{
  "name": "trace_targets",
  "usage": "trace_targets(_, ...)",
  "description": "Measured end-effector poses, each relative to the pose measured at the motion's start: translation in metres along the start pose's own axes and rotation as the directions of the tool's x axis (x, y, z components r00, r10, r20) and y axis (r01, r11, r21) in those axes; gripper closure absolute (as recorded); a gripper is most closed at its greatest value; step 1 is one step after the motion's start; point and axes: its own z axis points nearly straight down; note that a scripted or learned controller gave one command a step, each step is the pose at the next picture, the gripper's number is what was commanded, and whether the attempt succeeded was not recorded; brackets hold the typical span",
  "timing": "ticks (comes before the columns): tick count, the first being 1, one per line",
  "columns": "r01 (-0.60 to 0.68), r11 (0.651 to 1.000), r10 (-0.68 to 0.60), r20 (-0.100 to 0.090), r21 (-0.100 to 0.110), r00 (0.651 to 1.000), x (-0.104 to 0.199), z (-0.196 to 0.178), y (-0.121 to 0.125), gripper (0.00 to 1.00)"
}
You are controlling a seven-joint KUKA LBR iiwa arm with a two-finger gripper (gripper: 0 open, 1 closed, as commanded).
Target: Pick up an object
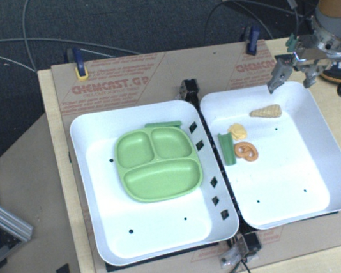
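Note:
The right bin holds a tan cone-shaped piece, a small yellow piece, an orange pretzel-shaped piece and a green stick near its left wall. My gripper hangs above the bin's far right corner, up and to the right of the cone. Its two fingers stand spread apart and open, with nothing between them. The left bin holds a green divided plate.
Black clips line the seam between the two bins. A brown board lies under both bins, with blue clamps at its far edge. Cables run over the dark floor behind.

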Motion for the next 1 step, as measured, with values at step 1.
trace_targets(1, 0.000, 1.000, 0.000, -0.002, 0.005, 1.000, 0.0045, 0.0427, -0.0006, 0.00)
